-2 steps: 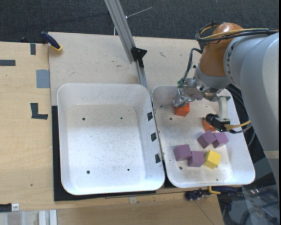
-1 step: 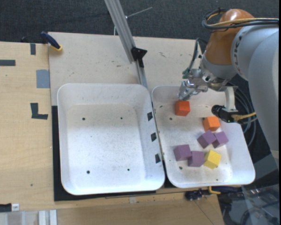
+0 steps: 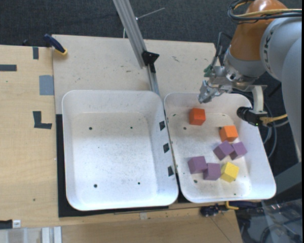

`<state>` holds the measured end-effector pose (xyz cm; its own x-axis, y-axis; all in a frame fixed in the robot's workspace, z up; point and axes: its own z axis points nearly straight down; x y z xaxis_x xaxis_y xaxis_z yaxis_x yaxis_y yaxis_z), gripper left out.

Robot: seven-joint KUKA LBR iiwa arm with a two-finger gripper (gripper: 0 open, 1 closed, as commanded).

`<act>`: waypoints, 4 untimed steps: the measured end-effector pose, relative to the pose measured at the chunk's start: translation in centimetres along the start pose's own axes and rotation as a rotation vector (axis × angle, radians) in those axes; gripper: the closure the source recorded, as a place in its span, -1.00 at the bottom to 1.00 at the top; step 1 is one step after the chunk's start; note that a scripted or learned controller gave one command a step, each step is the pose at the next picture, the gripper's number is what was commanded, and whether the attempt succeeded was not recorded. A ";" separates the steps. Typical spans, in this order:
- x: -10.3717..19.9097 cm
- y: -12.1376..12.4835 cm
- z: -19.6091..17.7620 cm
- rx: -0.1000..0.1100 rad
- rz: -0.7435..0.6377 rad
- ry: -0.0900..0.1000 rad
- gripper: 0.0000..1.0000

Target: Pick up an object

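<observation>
Robotics lab: plywood bench (image 3: 106,65), taped markers (image 3: 45,85), two white bins (image 3: 73,110), aluminium camera pole (image 3: 129,19).

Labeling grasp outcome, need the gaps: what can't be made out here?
- Pincer, camera view: too small and blurred to tell its opening.
- Purple blocks: two touch, seam unclear.
- Arm: cut off by right edge.
- Right bin far corner: hidden by arm.

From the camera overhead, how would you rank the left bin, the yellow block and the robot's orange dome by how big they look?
1. Left bin, by far the largest.
2. Orange dome, though it sits nearer the camera.
3. Yellow block, smallest.
</observation>
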<state>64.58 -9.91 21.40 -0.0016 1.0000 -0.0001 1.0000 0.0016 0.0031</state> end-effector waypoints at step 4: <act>14.2 -5.3 -4.0 0.008 -0.004 0.001 1.00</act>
<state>59.28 4.33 25.39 -0.0053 1.0000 0.0009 1.0000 0.0053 -0.0053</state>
